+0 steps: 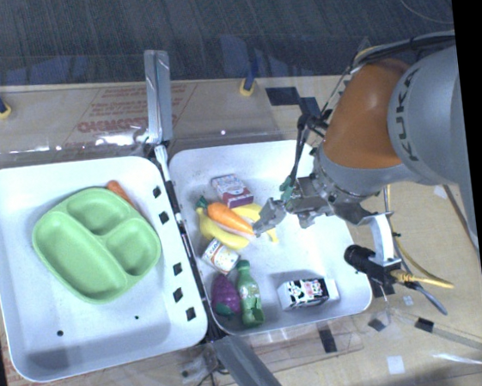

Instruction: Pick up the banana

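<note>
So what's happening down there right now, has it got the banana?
Gripper in right bin, at the banana's right end; no hold visible. Banana lying flat, not lifted. Carrot lies across it, small can alongside.

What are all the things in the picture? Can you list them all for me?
Bins: 2, white, side by side on the bench.
Divided plate: 1, green, in the left bin.
Orange thing: 1, partly hidden at the plate's upper right edge, left bin.
Banana: 1, yellow, upper left of the right bin.
Carrot: 1, orange, lying across the banana.
Small box: 1, red and white, right bin, above the carrot.
Small can: 1, white with red label, below the banana.
Grapes: 1 bunch, purple, lower left of the right bin.
Bottle: 1, green, beside the grapes.
Carton: 1, black and white, lower right bin.
Arm: 1, grey and orange, from the right.
Gripper: 1, over the banana's right end.
</note>
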Available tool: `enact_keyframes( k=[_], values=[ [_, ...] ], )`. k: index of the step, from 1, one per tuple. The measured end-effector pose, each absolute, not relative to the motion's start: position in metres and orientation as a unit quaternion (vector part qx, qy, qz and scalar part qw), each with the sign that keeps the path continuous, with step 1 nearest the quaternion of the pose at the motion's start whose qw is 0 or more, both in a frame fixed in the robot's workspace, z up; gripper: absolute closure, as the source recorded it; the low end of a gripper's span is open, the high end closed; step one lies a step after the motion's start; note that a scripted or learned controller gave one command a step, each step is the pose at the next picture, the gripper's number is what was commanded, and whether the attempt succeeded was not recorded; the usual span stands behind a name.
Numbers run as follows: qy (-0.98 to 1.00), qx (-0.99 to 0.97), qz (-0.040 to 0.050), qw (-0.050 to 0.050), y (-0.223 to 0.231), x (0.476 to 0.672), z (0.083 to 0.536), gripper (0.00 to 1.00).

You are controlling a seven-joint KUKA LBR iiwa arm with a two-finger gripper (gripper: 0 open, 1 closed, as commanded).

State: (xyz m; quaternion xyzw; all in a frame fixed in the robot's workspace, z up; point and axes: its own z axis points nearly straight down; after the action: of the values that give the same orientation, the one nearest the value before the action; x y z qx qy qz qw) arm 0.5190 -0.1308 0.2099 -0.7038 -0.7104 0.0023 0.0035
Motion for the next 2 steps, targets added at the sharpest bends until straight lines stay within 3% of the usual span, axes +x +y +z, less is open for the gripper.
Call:
enact_keyframes(
  k=[1, 2],
  values=[
    [-0.649, -0.761, 0.0017, 0.002, -0.186, 0.551, 0.089, 0.00],
    [-0.646, -0.763, 0.0011, 0.003, -0.194, 0.596, 0.089, 0.00]
  ],
)
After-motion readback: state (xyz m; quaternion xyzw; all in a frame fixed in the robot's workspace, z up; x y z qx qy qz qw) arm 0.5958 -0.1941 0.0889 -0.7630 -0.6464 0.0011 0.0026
